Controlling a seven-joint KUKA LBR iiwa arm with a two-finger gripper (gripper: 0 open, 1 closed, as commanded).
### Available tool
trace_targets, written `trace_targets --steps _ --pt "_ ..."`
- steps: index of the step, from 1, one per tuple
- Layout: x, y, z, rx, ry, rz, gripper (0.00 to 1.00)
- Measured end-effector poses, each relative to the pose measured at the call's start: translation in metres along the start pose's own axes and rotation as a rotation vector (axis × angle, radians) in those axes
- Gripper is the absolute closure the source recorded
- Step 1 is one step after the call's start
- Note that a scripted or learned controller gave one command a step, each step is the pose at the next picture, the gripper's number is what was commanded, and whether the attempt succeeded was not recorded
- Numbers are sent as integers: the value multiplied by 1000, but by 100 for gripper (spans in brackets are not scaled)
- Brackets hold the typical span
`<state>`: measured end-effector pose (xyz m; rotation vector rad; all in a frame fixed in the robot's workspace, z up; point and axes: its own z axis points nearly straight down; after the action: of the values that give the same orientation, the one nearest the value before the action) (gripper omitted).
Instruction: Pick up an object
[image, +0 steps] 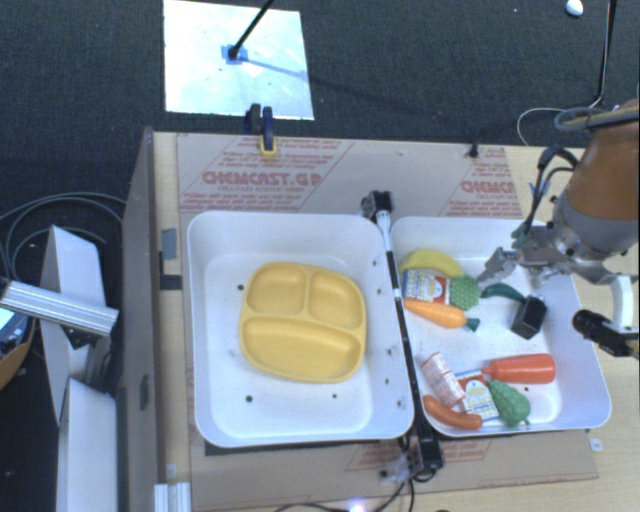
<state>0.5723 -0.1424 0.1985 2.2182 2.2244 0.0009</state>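
1. Where the brown sheet (300, 165) under the bins shows past their far edges, red print on it reads "CHEMCAST GP". It appears once at 12 o'clock above the left bin (215, 300) and again, partly covered by the arm, above the right bin (590, 395).
2. Labels on the small packets cannot be read. One packet with a red label (425, 288) lies at 9 o'clock in the right bin, and another packet (478, 397) lies at 6 o'clock.
3. The things to pick all sit in the right bin:
   - a banana (432, 262) at 10 o'clock
   - a carrot (436, 313) just beneath the red-label packet
   - a black block (528, 316) near the middle
   - a red-orange vegetable (520, 369) at 5 o'clock
   - a sausage (450, 416) against the near rim
4. Open floor in the right bin lies mostly at 3 o'clock, beside the black block.
5. A yellow divided plate (302, 322) sits in the middle of the left bin, with bare white floor around it.
6. The gripper (522, 268) hangs over the right bin at 1 o'clock, above the black block and apart from it. I cannot tell whether it is spread or closed, and nothing shows in its grasp.
7. The arm is cut off at the right edge of the view.
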Motion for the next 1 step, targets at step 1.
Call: trace_targets --steps 1 --pt "52 77 102 -4 -1 -1 0"
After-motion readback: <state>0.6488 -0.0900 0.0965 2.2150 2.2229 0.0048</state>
